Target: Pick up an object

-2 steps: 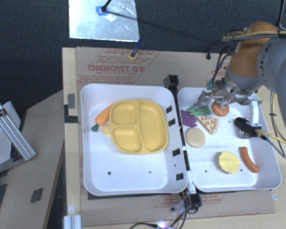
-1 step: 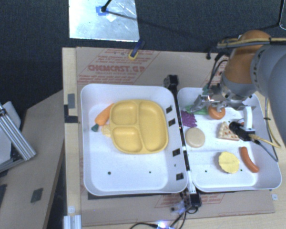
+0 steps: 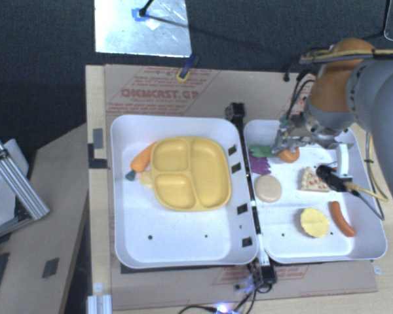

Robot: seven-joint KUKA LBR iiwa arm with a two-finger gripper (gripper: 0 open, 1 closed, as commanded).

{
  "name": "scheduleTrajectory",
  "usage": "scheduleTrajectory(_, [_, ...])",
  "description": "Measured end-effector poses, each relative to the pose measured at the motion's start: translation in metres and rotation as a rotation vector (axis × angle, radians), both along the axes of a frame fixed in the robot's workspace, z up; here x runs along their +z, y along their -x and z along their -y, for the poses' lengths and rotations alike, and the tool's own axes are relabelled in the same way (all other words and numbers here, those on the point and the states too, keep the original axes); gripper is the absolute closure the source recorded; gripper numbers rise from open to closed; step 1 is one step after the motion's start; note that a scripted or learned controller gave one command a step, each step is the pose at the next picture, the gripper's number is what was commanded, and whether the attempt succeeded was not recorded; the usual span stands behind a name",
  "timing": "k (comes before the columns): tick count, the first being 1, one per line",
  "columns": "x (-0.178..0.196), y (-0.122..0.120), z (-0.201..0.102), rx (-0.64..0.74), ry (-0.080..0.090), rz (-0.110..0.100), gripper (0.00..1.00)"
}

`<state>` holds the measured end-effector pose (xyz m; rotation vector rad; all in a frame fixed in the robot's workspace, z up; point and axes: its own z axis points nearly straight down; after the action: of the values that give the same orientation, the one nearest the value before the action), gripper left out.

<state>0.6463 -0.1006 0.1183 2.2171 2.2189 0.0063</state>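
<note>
Camera view: in the left bin a yellow divided tray hides part of a carrot near the far-left corner; the near edge lies bare. In the right bin, the gripper stands at the far edge over an orange piece, fingers too blurred to tell. Beside them lie purple-green scraps, a tan disc, pizza slice, yellow round and sausage.
</note>
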Motion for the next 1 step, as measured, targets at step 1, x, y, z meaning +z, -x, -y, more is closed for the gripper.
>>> scheduleTrajectory(1, [0.0604,0.0051,-0.0054,0.003,0.000,0.000,1.00])
